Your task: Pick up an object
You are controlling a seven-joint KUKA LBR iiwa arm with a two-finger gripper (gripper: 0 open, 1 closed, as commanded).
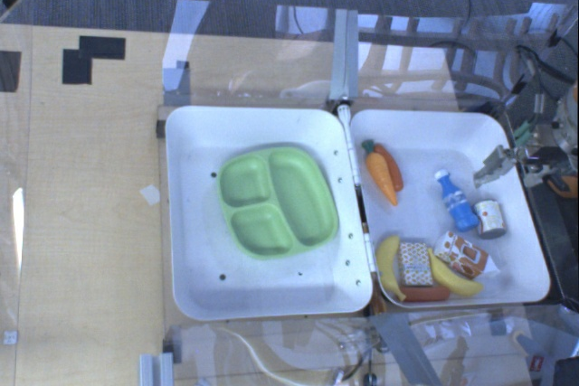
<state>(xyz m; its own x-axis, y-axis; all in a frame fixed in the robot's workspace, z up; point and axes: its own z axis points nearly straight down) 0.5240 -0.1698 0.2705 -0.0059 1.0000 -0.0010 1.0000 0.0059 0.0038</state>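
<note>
The right bin [425,127] holds several toy items. An orange carrot [383,173] lies near its left wall. A blue bottle [459,202] rests at centre right, with a small silver can [489,218] just beside it. Along the front lie a yellow banana [390,266], a checkered box [415,263], a red sausage [428,293] and an orange-and-white snack packet [460,253]. My gripper [495,165] hangs at the bin's right side, up and to the right of the blue bottle, and nothing shows in its grasp.
The left bin [194,285] holds a green divided plate [276,201]. A metal rail [343,59] runs back from between the bins. Cables and arm hardware [547,145] crowd the right edge. Wooden benchtop [81,212] extends to the left.
</note>
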